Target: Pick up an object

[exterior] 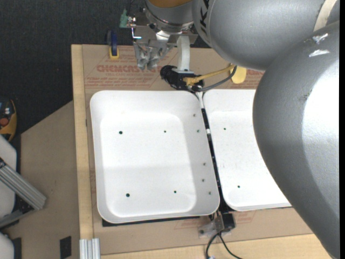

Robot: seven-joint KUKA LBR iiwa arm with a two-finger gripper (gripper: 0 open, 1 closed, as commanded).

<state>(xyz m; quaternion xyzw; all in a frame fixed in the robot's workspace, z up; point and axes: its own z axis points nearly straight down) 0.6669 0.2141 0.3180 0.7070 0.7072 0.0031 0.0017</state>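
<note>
My gripper [149, 58] hangs high over the far rim of the left bin [102, 144], near the cardboard's printed edge. I see nothing held beneath it. The left bin's white floor shows just a few small dark dots. The big grey arm covers most of the right bin [237, 161]. A pale yellow thing [239, 74] peeks out from behind the arm at that bin's far edge; what it is I cannot tell.
Both bins rest on a brown cardboard sheet [86, 198]. A small blue and yellow clamp [113, 44] sits at the board's far edge, left of the gripper. Grey metal rails [21, 185] lie off the bench at the left.
</note>
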